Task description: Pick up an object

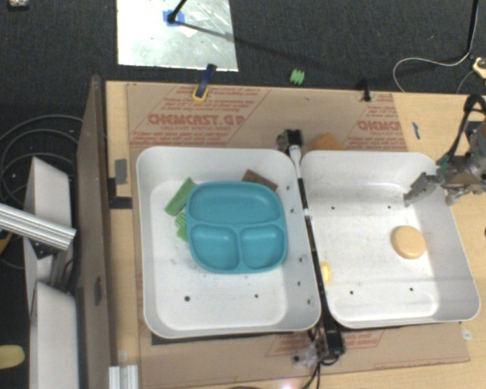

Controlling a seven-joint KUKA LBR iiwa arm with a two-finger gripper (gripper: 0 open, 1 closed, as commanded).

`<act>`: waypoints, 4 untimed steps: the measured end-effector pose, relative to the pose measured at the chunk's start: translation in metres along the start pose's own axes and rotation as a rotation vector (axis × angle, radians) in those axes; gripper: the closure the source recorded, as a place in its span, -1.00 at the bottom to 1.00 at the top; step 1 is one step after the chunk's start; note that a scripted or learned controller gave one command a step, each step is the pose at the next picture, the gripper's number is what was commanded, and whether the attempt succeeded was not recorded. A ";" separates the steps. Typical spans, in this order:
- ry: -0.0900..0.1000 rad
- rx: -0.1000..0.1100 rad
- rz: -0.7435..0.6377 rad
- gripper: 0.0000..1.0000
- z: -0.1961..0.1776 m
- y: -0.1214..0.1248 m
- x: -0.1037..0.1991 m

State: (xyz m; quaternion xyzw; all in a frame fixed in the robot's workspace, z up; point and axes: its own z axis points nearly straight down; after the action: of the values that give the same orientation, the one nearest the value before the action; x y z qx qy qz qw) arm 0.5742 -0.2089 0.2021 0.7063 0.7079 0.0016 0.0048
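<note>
A tan, rounded object (pixel 408 242) lies on the floor of the right bin (pixel 373 298), towards its right side. The gripper (pixel 429 198) hangs over the bin's upper right part, a little above and beyond the tan object and apart from it. Its two fingers are spread, one finger (pixel 415 190) slanting down-left, and nothing is between them. In the left bin (pixel 227 314) sits a blue divided tray (pixel 235 227), with green pieces (pixel 178 197) sticking out from under its left side and a brown piece (pixel 259 178) at its top edge.
A small yellow thing (pixel 325 274) sits at the seam between the bins. An orange object (pixel 327 142) lies behind the right bin on the cardboard. Cables and a metal bar (pixel 28 224) lie to the left of the bench.
</note>
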 end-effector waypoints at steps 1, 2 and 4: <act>0.003 0.007 0.001 -1.00 0.008 -0.011 0.003; 0.004 0.008 0.001 -1.00 0.035 -0.008 0.003; 0.005 0.010 0.001 -1.00 0.097 -0.029 0.003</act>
State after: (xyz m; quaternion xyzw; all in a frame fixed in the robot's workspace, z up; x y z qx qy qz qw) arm 0.5466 -0.2062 0.1046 0.7067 0.7076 -0.0002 -0.0005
